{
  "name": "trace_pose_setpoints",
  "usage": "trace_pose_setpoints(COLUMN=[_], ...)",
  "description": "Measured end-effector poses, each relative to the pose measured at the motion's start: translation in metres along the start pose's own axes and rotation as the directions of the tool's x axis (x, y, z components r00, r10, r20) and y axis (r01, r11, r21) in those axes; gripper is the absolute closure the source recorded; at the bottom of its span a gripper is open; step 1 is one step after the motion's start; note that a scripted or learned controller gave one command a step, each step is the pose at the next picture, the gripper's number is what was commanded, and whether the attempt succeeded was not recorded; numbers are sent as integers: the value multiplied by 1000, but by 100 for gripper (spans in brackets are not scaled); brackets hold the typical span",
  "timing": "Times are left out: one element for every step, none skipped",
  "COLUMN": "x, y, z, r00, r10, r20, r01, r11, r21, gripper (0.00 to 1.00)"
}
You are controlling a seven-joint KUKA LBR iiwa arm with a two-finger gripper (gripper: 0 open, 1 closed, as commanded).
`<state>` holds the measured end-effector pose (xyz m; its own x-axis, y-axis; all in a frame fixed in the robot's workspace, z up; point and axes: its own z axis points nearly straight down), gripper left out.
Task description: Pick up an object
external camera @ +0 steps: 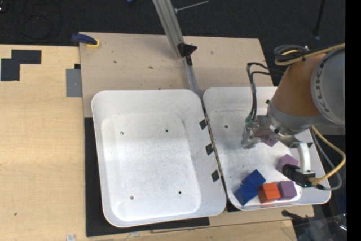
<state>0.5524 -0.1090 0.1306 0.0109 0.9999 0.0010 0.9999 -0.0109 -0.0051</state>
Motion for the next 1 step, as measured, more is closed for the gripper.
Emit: trace_pose_setpoints(x=[0], y=[0], z=[-63], r00=[1000], r10=[-12], r20=[2], r01=[12], r11=[1000], r21=[-9], gripper=[100])
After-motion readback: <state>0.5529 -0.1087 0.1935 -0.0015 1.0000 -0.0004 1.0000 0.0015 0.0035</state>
